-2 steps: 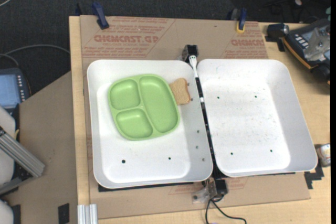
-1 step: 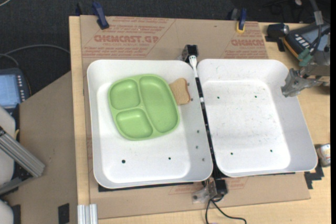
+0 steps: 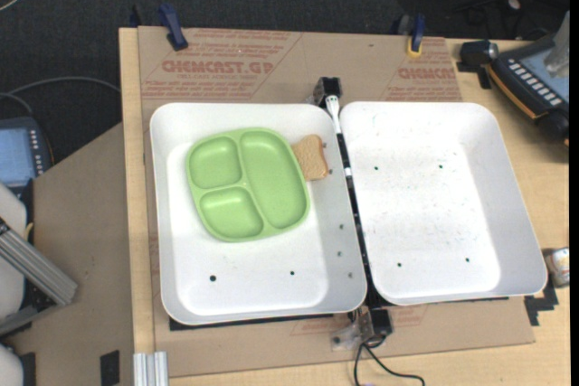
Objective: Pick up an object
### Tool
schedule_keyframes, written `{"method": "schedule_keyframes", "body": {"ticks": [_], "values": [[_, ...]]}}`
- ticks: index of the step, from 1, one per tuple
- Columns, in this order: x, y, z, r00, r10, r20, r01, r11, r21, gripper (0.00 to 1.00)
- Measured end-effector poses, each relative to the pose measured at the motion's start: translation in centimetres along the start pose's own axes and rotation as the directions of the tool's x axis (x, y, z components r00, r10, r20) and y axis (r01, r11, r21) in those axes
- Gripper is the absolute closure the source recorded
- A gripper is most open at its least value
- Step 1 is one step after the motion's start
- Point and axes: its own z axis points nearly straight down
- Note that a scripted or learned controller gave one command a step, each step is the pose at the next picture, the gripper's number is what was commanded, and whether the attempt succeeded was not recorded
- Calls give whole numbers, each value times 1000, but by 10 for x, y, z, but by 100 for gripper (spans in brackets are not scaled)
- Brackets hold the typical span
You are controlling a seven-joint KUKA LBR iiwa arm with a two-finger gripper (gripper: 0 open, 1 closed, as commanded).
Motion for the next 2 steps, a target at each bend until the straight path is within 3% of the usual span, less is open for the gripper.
{"method": "schedule_keyframes", "body": {"ticks": [1,2], "values": [[21,-21,138,1000,3,-6,-3,999,37,100],[163,-6,223,1000,-11,-6,11,999,32,100]]}}
